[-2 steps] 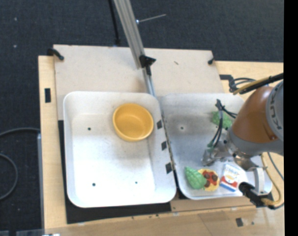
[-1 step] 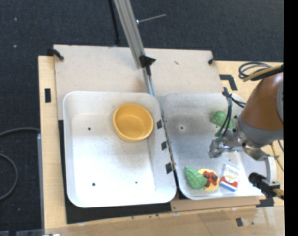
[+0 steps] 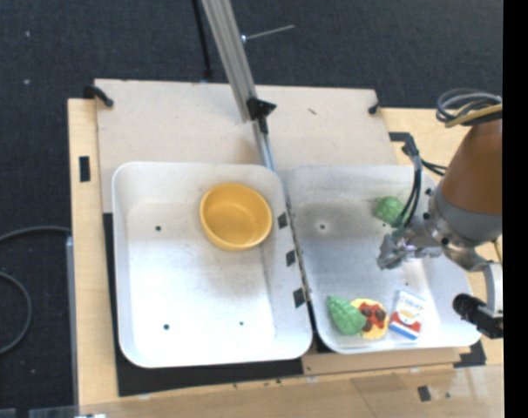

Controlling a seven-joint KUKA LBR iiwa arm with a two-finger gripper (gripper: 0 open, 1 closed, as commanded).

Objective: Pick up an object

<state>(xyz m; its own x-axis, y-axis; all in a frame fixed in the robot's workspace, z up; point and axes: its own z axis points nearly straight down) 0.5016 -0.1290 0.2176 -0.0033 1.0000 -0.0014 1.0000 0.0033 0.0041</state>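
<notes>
Since one fixed camera looks down on the table (image 3: 90, 233) at a slant, everything below comes from that camera view.

Left bin: the left bin (image 3: 142, 320) holds a yellow bowl (image 3: 236, 216), upright near its far edge, well apart from me.

Right bin: the right bin (image 3: 334, 216) carries a small green piece (image 3: 389, 208) near its far side, and along the near rim a leafy green toy (image 3: 342, 314), a yellow and red toy (image 3: 370, 316) touching it, and a white, red and blue carton (image 3: 408, 314) just beside those.

My arm: I reach in from the right, my orange band above the wrist over the right bin's right side.

End effector: my end effector (image 3: 395, 252) hangs low over the bin floor, between the small green piece and the near cluster; whether it is apart or together I cannot tell from this slant, and I see nothing between it.

Task's thing: I judge the small green piece the likeliest target, as it lies nearest, just beyond the end effector.

Step in hand: I judge this an approach or descent, with no pick yet made.

Next move: it calls for centring over one object, straddling it cleanly, closing, then lifting straight.

Risk: the near-rim objects crowd each other, so a grasp there may nudge a neighbour.
</notes>
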